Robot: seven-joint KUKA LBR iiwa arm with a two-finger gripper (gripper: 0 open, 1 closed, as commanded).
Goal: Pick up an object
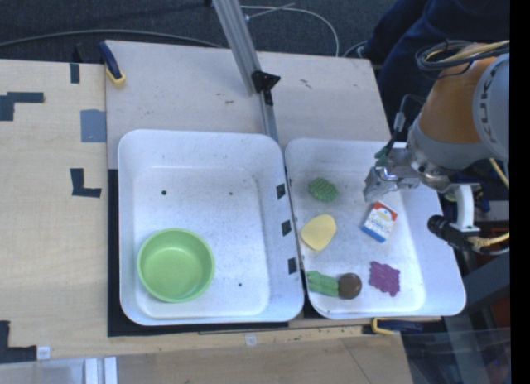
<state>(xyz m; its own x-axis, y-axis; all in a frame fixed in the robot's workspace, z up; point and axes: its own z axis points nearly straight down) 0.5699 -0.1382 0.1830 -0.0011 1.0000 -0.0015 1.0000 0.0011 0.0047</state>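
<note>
The end effector (pixel 383 182), its grip state impossible to tell, hung over the right bin (pixel 439 291) just above the small carton (pixel 379 222); approach seemed underway, the next move calling for descent onto it.

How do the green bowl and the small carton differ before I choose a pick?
The green bowl sits alone in the left bin; the small carton lies in the right bin among other items. The green bowl is much larger, round and one plain colour; the small carton is boxy, white with blue and red print. The gripper hangs just above the small carton, far from the green bowl.
</note>
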